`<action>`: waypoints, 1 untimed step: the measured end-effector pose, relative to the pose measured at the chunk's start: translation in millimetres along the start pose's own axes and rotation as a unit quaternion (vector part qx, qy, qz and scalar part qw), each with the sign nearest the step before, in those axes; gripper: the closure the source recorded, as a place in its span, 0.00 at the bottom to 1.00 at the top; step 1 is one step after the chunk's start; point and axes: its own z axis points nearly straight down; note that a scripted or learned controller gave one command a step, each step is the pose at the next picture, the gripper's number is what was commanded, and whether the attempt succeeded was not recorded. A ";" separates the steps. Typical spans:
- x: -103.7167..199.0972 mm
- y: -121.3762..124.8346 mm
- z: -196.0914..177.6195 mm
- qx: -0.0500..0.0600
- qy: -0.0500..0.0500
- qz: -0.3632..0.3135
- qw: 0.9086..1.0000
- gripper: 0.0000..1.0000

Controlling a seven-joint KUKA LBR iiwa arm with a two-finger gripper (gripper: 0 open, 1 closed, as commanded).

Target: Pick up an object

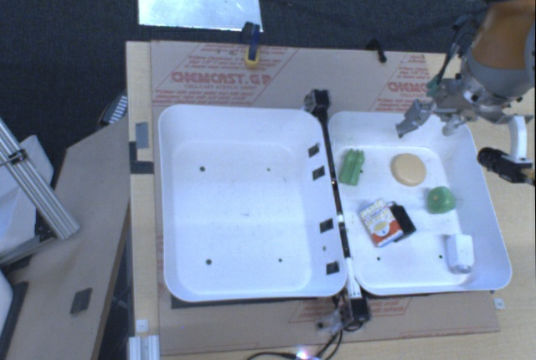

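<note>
Cardboard covers the tabletop (pixel 218 74) under two bins, and we hover the gripper (pixel 431 117), jaws wide and empty, over the right bin's (pixel 486 266) far edge, needing to descend onto the tan disc (pixel 409 169) nearby.

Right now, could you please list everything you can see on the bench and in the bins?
left bin: one, white, left half of the bench
right bin: one, white, beside it on the right
green block: one, green, right bin, near the divider
round disc: one, tan, right bin, upper middle
green ball: one, green, right bin, right of centre
small packet: one, orange and white, right bin, against a black item
white piece: one, white, right bin, lower right
gripper: one, grey, above the right bin's top edge
</note>
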 end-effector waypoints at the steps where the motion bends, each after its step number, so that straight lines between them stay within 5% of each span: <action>1: -54.4 -53.3 131.3 0.008 0.001 0.004 1.000 0.00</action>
